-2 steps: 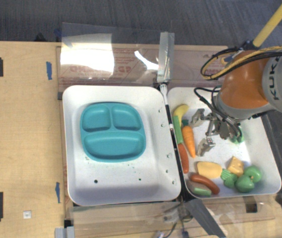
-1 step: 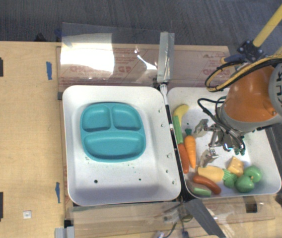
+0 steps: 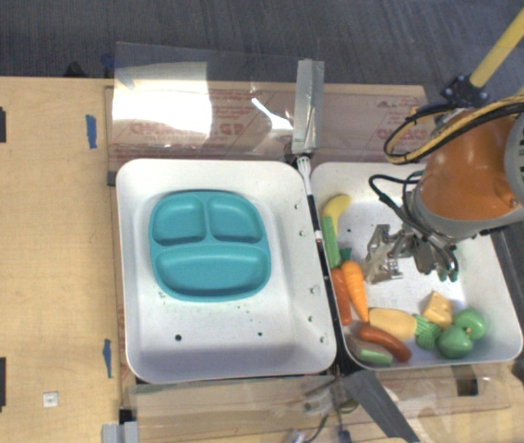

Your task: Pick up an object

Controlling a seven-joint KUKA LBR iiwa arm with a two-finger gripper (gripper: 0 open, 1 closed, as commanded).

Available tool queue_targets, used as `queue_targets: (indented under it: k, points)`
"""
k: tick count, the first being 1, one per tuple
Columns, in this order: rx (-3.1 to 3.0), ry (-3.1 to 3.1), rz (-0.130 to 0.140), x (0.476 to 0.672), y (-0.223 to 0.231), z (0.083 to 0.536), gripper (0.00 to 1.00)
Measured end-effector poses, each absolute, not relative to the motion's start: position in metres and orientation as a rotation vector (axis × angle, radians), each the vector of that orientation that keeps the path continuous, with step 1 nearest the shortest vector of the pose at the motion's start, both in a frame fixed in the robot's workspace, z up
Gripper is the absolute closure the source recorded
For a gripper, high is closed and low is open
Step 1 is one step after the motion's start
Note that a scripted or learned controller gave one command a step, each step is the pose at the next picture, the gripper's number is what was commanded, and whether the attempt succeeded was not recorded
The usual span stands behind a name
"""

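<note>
You are in the approach step: your end effector (image 3: pixel 389 258) hangs over the right bin (image 3: pixel 506 289), its grip state unclear, with the carrot (image 3: pixel 354 287) just to its left, so next descend onto it and grip.

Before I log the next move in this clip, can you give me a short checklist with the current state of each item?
1. Claw over the right bin, where the toys lie: ok.
2. Something gripped in the claw: cannot tell.
3. Toys within the bin: carrot, banana, green apple, sausage: ok.
4. Carrot crowded against the bin's left wall: not ok for an easy grasp.
5. Teal divided plate sits in the left bin, out of the way: ok.
</note>
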State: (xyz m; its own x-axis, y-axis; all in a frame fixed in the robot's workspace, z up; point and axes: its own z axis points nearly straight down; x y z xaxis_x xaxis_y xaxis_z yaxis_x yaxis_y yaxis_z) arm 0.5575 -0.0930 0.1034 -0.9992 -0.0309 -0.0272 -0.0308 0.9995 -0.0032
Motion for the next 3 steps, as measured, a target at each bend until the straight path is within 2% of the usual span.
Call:
queue_targets:
  k: [1, 2, 3]
  points:
    - [-0.590, 3.076, -0.004, 0.586, -0.117, 0.141, 1.00]
    - [-0.600, 3.083, 0.005, 0.578, -0.089, 0.094, 1.00]
    - [-0.418, 3.096, -0.003, 0.671, -0.084, 0.192, 1.00]
